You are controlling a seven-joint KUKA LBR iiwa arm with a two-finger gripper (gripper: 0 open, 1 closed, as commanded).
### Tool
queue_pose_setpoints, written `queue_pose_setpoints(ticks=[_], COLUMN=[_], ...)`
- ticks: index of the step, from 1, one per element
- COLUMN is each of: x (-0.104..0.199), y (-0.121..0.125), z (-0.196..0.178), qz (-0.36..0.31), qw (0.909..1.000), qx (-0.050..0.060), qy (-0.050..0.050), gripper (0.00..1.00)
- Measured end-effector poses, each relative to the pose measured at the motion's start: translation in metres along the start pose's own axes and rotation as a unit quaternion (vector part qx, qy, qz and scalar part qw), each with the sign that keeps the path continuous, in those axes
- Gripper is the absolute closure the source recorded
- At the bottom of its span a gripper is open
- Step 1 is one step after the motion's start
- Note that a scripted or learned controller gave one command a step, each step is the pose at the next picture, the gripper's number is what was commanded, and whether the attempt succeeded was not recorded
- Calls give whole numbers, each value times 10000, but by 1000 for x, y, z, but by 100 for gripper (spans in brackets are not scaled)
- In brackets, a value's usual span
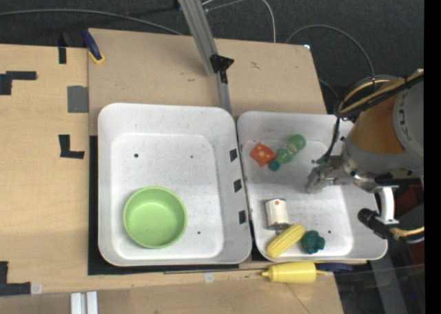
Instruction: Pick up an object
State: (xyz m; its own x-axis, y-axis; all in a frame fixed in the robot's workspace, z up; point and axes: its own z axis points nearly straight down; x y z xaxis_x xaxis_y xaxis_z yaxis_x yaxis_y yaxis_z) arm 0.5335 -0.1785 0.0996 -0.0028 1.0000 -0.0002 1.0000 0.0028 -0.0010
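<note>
The right bin [344, 233] holds several small objects. An orange-red block [261, 154] and a green bottle [288, 150] lie at its far left side. A white cylinder with a red mark [277, 212], a yellow corn cob [285, 240] and a dark green lump [313, 242] lie near its front. My gripper [318, 179] hangs low over the bare middle of this bin, right of the bottle and above the cylinder, with nothing seen in it.
The left bin [165, 133] holds a light green bowl [155, 217] in its front left part. A yellow bottle [292, 273] lies on the bench just outside the right bin's front rim. A metal pole [200, 20] slants in behind the bins.
</note>
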Motion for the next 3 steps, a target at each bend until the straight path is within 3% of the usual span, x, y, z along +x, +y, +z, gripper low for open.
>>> queue_pose_setpoints(ticks=[1,3], x=[1,-6], y=[1,4], z=[-63,-144], qz=[6,6], qw=[10000,10000], qx=[-25,-18], qy=[-6,-5], gripper=[100,100])
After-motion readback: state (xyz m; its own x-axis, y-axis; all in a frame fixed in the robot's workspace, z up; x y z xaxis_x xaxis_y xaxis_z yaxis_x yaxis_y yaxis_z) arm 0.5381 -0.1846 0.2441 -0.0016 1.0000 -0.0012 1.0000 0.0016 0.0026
